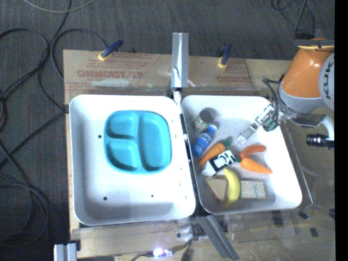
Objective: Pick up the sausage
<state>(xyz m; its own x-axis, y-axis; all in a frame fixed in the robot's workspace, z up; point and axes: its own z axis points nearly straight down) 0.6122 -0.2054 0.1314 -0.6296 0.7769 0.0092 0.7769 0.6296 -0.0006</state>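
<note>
Orange-red, the sausage [253,150] lies in the right bin [288,170], just above a carrot [255,166], with its long axis running left to right and tipped up slightly at the right. Your gripper [246,136] hangs just above and left of it. Whether its tips are spread you cannot tell. The arm [304,80] slants in from the bin's upper right.

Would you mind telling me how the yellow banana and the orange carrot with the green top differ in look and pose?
The curved yellow banana bends along its length, while the orange carrot with the green top is straight and tapered. The banana runs roughly up and down in the camera view near the bin's front; the carrot lies on a slant, nearer the bin's middle. The banana overlaps a tan wedge. Both lie in the right white bin.
</note>
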